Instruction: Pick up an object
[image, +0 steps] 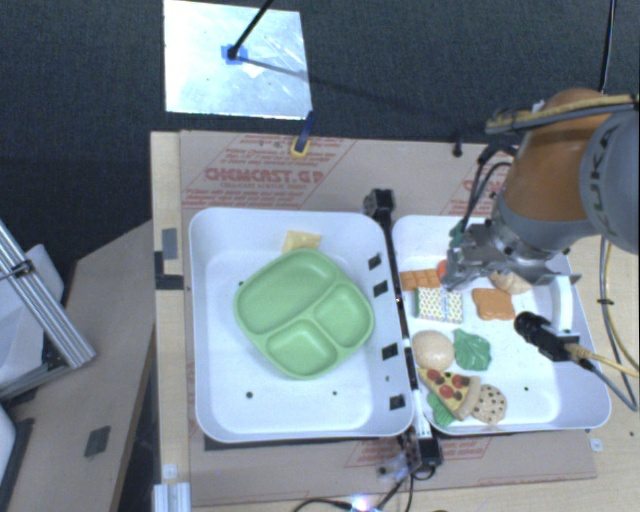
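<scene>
The right bin (580, 395) holds several toy foods. An orange strip (420, 278) and a checkered wafer (440, 303) lie near its left wall. An orange toast piece (492, 303) lies to their right. Toward the front are a tan bun (433, 348), a green leaf (472, 350), a pizza slice (450, 388) and a cookie (488, 403). My gripper (457, 274) hangs low over the back left of this bin, just above the orange strip and the wafer. I see nothing held in it.
The left bin (215, 330) holds a green divided plate (303, 312) and a small yellow piece (300, 241) behind it. A black divider (393, 300) runs between the bins. A black cable plug (545, 335) hangs from the arm over the right bin.
</scene>
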